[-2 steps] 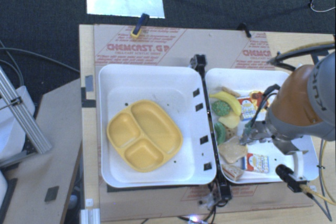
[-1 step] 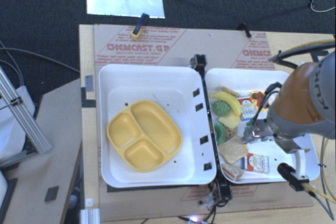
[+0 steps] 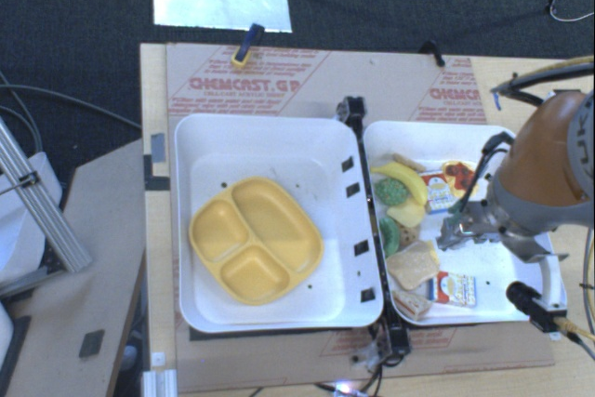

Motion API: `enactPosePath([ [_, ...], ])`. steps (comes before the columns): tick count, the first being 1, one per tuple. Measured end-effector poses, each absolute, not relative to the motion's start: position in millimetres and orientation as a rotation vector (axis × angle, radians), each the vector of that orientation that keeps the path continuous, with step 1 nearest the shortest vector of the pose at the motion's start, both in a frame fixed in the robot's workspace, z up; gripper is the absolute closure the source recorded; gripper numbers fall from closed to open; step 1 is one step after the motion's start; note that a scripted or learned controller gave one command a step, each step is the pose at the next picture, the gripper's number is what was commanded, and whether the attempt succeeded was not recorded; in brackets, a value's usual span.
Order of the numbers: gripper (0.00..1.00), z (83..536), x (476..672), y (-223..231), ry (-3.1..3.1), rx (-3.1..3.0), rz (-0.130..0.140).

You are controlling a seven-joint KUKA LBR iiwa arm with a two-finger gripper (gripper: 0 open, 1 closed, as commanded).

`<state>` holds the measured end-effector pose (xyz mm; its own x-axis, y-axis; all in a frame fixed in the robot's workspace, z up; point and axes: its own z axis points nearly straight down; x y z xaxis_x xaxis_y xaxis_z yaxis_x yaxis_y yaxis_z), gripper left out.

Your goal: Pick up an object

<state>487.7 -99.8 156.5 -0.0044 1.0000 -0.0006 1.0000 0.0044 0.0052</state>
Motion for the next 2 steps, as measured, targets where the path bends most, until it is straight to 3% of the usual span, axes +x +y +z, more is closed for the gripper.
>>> enactPosePath([
  [1, 1.00, 225.5, 488.6, -75.4, 2.225, 2.208, 0.010],
  [2, 0.00, 221.7, 487.3, -77.0, 2.224, 2.215, 0.002],
])
